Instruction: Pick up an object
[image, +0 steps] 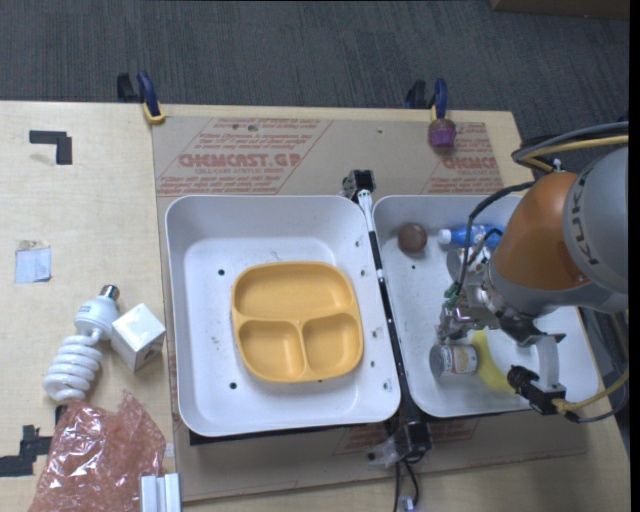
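Small jar (455, 359) on its side, right bin (420, 390), beside yellow object (492, 370)

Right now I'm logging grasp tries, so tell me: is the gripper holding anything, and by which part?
Cannot be told. The gripper sits low in the right bin, just above a small jar; no object shows between its fingers.

Robot lab, clamped board (250, 150), white bins (190, 300)

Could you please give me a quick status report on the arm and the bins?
Gripper low in right bin, above small jar; nothing seen held. Brown ball near bin's far wall. Yellow tray in left bin, out of the way.
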